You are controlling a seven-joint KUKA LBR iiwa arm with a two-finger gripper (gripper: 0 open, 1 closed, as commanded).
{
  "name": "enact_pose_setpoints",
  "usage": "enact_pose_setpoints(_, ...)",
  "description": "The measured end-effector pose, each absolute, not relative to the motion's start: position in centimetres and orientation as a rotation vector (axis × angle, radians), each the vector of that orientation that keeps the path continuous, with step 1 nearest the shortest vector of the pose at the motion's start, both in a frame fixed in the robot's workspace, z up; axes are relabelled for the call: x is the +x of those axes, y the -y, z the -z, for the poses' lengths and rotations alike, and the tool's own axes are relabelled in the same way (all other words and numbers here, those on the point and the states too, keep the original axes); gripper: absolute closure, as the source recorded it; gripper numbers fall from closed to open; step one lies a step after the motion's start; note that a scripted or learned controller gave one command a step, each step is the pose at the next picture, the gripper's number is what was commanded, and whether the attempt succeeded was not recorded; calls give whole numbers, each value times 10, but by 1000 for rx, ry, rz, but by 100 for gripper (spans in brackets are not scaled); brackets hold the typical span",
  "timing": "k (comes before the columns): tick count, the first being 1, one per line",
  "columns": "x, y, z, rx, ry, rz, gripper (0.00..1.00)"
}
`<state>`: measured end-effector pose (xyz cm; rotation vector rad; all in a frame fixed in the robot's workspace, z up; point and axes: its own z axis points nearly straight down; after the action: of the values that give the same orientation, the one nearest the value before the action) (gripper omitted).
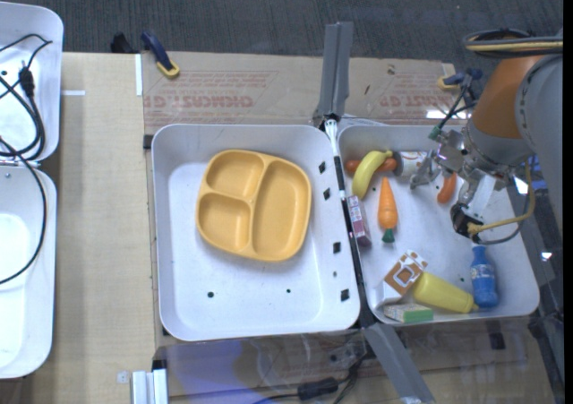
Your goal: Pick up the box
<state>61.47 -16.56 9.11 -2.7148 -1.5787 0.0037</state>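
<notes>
- Left bin (170, 241) just has a yellow divided plate (254, 205) in it, sitting a bit toward the far left corner.
- Right bin (515, 290) is the busy one: banana (369, 169) and carrot (386, 205) near the far left corner, a thin dark bar (358, 219) along the left wall, a blue bottle (483, 277) by the right wall, a yellow bottle (441, 293) lying down near the front edge, and a green block (414, 313) right at the front wall.
- The box (405, 273), small, orange and white with a square pattern, sits front-left of the middle of the right bin, touching the yellow bottle's end.
- The jaws (440, 171) are down near the far edge of the right bin, next to a small orange thing (446, 188), well apart from the box. Can't tell if they're wide or narrow, too cluttered there.
- Cardboard (242, 93) on the worktop behind the bins has red print, but it's upside down and I can't read it.
</notes>
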Motion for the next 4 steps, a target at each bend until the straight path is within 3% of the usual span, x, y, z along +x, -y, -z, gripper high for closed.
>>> enact_pose_setpoints(1, 559, 199, -92, -2778, 1449, 2, 0)
enact_pose_setpoints(2, 631, 175, -89, -2716, 1542, -32, 0)
enact_pose_setpoints(3, 643, 162, -88, -2765, 1440, -84, 0)
enact_pose_setpoints(4, 631, 201, -89, -2863, 1229, -25, 0)
